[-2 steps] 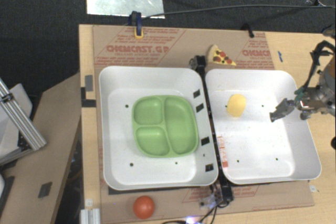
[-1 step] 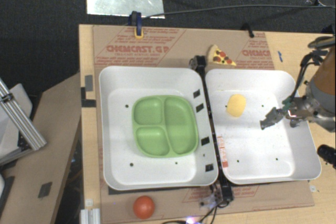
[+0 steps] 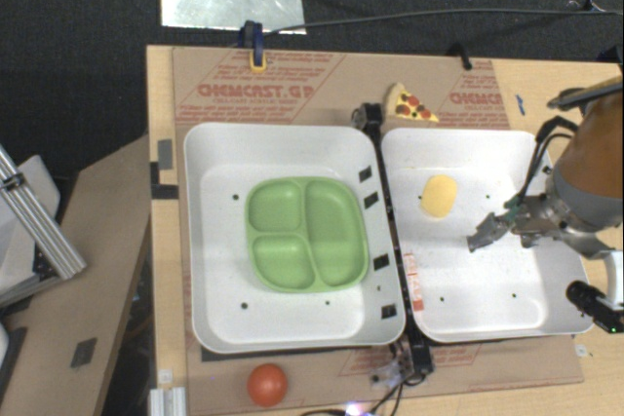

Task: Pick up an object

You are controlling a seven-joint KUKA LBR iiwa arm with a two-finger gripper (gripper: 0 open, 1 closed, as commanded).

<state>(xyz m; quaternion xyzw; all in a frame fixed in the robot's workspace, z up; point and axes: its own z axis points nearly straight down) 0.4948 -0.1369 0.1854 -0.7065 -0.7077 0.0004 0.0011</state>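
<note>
- Nearest, a red ball [image 3: 266, 384] lay at the table's [image 3: 322, 73] front edge.
- Green divided plate [image 3: 306, 234] sat in the left bin [image 3: 210, 170].
- Yellow object [image 3: 439, 195] lay in the right bin [image 3: 468, 312], just beside the claw [image 3: 485, 234]; whether its fingers were apart couldn't be told.

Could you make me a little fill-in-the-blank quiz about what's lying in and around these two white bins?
1. The divided plate in the left bin is ____ in colour.
2. The yellow object lies in the ____ bin.
3. The pizza slice toy lies ____ the bins.
4. The pincer is over the ____ bin.

Answers: green; right; outside; right
</note>
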